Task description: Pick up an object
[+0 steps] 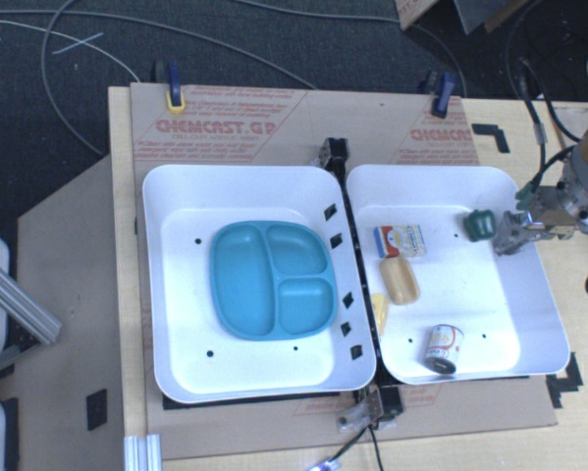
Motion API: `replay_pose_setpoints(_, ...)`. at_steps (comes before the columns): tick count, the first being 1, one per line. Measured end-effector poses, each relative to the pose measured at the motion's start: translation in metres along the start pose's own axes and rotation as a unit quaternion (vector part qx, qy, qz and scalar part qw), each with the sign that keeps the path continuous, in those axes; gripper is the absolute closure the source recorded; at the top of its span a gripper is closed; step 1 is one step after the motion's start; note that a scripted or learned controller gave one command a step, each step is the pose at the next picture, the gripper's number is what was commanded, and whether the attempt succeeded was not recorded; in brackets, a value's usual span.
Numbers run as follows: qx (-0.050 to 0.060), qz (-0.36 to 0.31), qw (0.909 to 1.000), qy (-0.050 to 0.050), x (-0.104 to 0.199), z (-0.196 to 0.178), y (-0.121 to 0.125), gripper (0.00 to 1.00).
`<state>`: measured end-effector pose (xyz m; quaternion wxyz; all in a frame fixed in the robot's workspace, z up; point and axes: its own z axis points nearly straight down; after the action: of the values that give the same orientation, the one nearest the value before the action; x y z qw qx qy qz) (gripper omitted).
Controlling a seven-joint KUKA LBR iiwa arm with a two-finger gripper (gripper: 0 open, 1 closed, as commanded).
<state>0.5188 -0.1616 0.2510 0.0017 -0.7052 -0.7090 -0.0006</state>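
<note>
The claw (509,234) hangs over the right bin (529,302), beside a green object (480,225). Its state cannot be told.

The bench (68,253) is a pale wooden surface, and a brown board (274,126) with red printing lies flat on it. A blue clamp (175,84) and a second blue clamp (443,94) grip the board's far edge. On the board sit the left bin (166,292) and the right bin (529,292), side by side, their inner edges touching or nearly so along a dark divider strip (347,253). Small black marks, possibly tape, lie near the bench corners.
</note>
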Motion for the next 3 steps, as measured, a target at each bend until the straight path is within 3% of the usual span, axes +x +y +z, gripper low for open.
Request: replay_pose_setpoints(3, -0.001, -0.001, 1.0000, -0.001, 0.170, -0.012, 0.012, 1.00)
